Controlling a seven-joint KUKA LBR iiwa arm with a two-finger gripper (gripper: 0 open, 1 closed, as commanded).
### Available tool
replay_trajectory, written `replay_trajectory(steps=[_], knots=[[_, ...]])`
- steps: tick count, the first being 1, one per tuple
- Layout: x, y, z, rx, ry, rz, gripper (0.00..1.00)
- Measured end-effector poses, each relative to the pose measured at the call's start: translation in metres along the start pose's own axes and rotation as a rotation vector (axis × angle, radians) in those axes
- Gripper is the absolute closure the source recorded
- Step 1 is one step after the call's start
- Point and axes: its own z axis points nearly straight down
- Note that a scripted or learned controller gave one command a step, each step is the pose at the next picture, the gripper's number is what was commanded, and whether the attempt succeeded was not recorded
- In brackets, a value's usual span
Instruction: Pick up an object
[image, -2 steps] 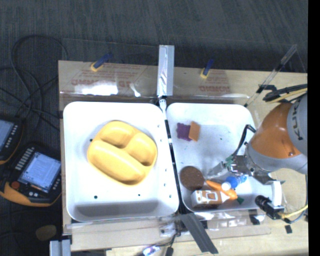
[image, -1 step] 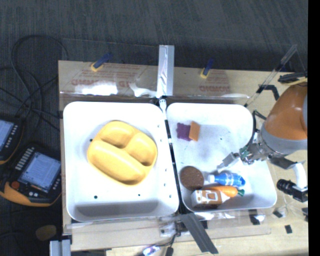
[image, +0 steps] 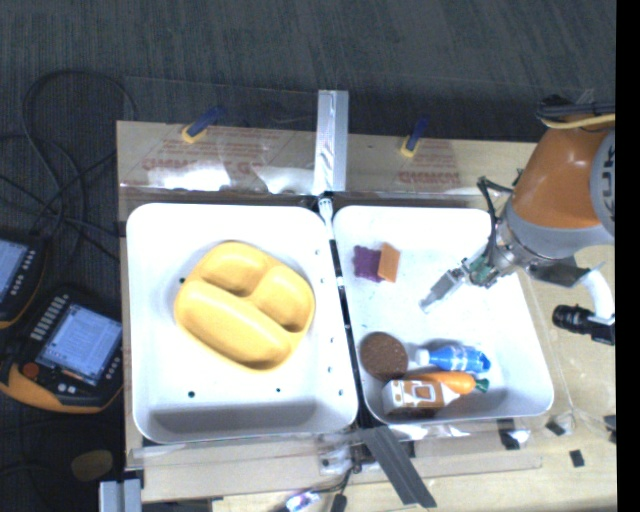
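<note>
Arm's over the right bin, nothing grabbed yet.

You've got two white bins side by side: the left bin (image: 150, 330) holds one big yellow lump (image: 243, 303) taking up most of its floor. The right bin (image: 525, 340) has the small stuff. The arm (image: 565, 190), with its orange band, comes in from the right, and the gripper (image: 440, 291) hangs over the bare middle of that bin, tilted down to the left. Can't tell from here how wide the pincer is, and you see nothing between the tips. Along the near wall sit an orange-capped bottle (image: 432, 390), a blue bottle (image: 452, 357) just behind it, and a brown disc (image: 383, 354) touching their left ends. Up at the far left corner, well apart from the gripper, an orange block (image: 389, 263) sits right against a purple block (image: 366, 262).
</note>
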Motion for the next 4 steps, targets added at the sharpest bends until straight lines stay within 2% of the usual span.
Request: replay_trajectory(steps=[1, 2, 3, 4], knots=[[0.007, 0.069, 0.096, -0.010, -0.011, -0.045, 0.00], [-0.006, 0.031, 0.096, -0.010, -0.006, 0.248, 0.00], [-0.013, 0.077, 0.087, 0.000, -0.001, 0.150, 0.00], [-0.001, 0.103, 0.097, -0.006, -0.011, -0.381, 0.00]])
